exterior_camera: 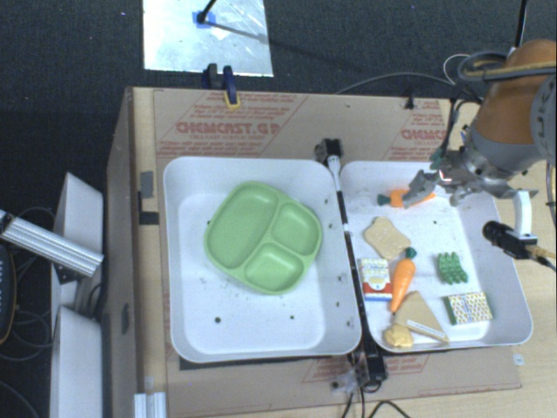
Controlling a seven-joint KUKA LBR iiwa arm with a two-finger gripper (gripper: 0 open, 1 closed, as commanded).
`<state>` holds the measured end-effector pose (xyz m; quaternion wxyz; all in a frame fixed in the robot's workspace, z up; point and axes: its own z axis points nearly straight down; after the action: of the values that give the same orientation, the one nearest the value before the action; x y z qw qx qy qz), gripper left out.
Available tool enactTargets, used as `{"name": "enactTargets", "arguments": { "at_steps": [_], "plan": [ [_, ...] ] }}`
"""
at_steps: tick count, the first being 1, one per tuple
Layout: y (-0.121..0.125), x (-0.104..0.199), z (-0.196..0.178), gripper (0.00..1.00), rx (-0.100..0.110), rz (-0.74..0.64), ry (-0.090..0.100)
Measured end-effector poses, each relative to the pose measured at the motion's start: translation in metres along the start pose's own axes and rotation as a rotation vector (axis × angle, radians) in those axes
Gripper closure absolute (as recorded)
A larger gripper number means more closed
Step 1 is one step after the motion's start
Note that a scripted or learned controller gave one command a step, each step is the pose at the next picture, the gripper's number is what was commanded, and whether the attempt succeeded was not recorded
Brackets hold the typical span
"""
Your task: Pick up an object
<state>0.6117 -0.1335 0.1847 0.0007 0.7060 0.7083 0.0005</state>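
My gripper (pixel 440 186) hangs over the far part of the right bin (pixel 513 277), open, its two grey fingers spread apart. A small orange piece with a dark tip (pixel 406 198) lies just beside and below the left finger (pixel 423 181), not between the fingers. Closer to the front lie a tan bread slice (pixel 385 236), a toy carrot (pixel 402 280), a small white carton (pixel 375 274), a green ridged piece (pixel 451 268), a patterned box (pixel 466 306), a sandwich wedge (pixel 419 317) and a yellow lump (pixel 398 336).
The left bin (pixel 200 320) holds a green divided plate (pixel 264 236). A black clip bar (pixel 346 242) runs along the seam between the bins. The arm's grey and orange body (pixel 513 103) rises at the right.
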Motion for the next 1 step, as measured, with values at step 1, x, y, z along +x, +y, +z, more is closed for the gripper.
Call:
{"name": "enactTargets", "arguments": {
  "at_steps": [1],
  "plan": [
    [0.0295, -0.0119, 0.1000, 0.00, -0.001, -0.001, -0.001]
  ]
}}
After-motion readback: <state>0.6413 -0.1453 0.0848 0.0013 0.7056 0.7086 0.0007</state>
